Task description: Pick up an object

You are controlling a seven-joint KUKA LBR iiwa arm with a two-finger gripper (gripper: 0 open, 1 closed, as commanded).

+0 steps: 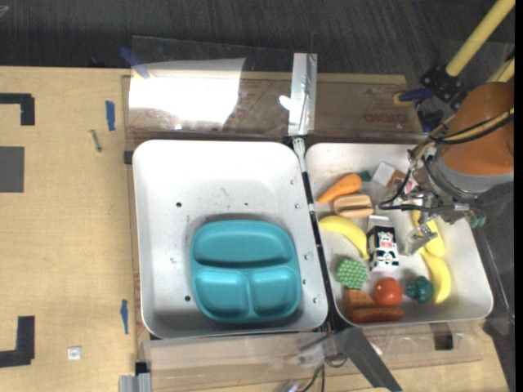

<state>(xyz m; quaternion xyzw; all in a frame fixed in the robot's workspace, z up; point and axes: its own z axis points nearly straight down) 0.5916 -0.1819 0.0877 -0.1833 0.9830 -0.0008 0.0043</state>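
Pincer [418, 219] low over right bin [482, 300] (grip state impossible to tell), near curved yellow banana [439, 269] lying by right wall; teal divided tray [243, 269] in left bin [163, 186].

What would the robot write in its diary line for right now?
arm: over right bin | pincer: above toy food, near banana | held: nothing seen | left bin: teal tray
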